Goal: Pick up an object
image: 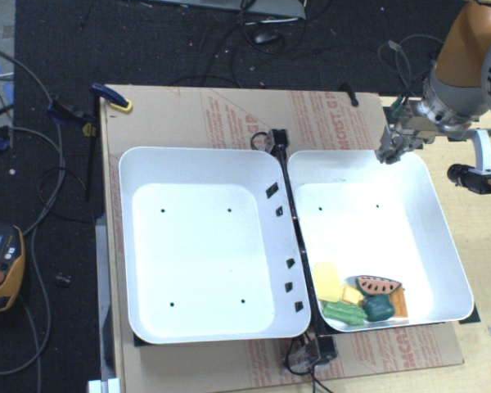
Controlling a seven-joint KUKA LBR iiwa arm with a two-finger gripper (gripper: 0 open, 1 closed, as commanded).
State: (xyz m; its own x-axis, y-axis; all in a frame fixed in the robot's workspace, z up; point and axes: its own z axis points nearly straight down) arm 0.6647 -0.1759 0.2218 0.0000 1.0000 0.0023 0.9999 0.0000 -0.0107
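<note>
A: The toy pile [358,298] lies nearest us, in the right bin's [442,244] front corner.

B: And the gripper [389,155]?

A: Over the bin's far rim, carrying nothing; its spread I cannot tell. It's the approach step: next it must travel to the pile and descend.

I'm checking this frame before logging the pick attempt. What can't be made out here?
- gripper: too small and dark in the camera view to tell its state.
- arm: cut off by the top and right edges of the view.
- Toy pile in the right bin: the green piece and the dark teal piece overlap their neighbours; too small to identify.
- orange flat piece: mostly hidden under the watermelon slice.
</note>
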